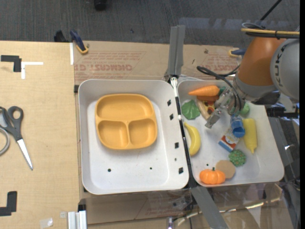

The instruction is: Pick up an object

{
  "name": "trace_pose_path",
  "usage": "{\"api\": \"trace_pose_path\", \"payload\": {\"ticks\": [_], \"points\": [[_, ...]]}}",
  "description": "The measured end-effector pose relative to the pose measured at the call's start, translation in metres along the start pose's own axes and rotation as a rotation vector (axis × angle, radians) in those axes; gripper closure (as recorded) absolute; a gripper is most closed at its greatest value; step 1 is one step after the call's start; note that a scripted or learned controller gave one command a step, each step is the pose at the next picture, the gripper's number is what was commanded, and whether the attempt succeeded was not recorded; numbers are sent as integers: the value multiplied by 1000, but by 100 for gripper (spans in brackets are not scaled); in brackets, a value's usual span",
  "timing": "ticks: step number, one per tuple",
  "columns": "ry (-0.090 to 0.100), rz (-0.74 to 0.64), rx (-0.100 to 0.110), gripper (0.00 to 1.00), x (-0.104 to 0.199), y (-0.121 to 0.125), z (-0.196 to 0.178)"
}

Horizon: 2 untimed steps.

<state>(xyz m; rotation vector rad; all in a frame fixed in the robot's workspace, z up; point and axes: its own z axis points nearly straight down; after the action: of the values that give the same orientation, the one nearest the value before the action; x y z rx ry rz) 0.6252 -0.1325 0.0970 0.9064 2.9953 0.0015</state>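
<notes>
The right bin (267, 173) holds several toy foods. An orange carrot (204, 90) lies at its far end beside a green leaf (190, 109). A yellow banana (193, 138) runs along the left wall. Near the front sit an orange pumpkin (211, 176), a tan cookie (226, 169) and a green broccoli (238, 158). A yellow corn piece (250, 134), a blue cup (237, 126) and a small red, white and blue carton (228, 141) lie to the right. My gripper (220, 113) hangs low over the bin's far middle, just left of the blue cup and below the carrot.
The left bin (128, 178) holds a yellow divided plate (127, 120). Scissors (17, 133) lie on the wooden bench at far left. A grey upright post (175, 51) stands behind the divider between the bins. The arm's orange band (259, 56) looms over the right bin's far corner.
</notes>
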Motion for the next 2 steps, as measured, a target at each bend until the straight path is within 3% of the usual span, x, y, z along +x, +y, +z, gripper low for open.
{"api": "trace_pose_path", "payload": {"ticks": [1,2], "points": [[1,201,3,0,74,-102,-1],[-1,281,1,0,113,-91,-1]]}}
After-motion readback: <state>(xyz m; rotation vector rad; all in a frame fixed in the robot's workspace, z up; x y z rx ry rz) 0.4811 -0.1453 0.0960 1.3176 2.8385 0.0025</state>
